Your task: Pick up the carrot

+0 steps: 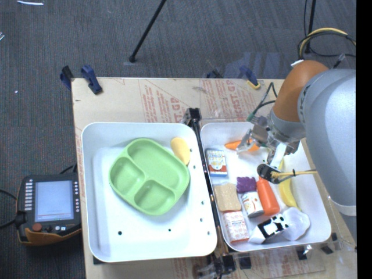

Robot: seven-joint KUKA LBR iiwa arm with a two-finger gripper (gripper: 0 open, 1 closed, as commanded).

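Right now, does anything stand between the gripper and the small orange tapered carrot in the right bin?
Nothing visible does. The gripper is already right beside the small orange tapered carrot. The red-and-white packet lies apart from it, nearer the camera.

Red printing runs across the brown cardboard sheet covering the surface, above the two bins: large letters set upside down and slanted, with red ruled lines beside them. None of it resolves into a word.

Small red-and-white packet in the right bin: label present, print too small to read.

Small white-and-red can, same bin: label markings blurred, unreadable.

Flat pink-and-white packet near the bin's front edge: print illegible.

White object with black square patches: a pattern, no letters made out.

Handheld grey pendant screen on the floor at left: display pale, nothing legible.
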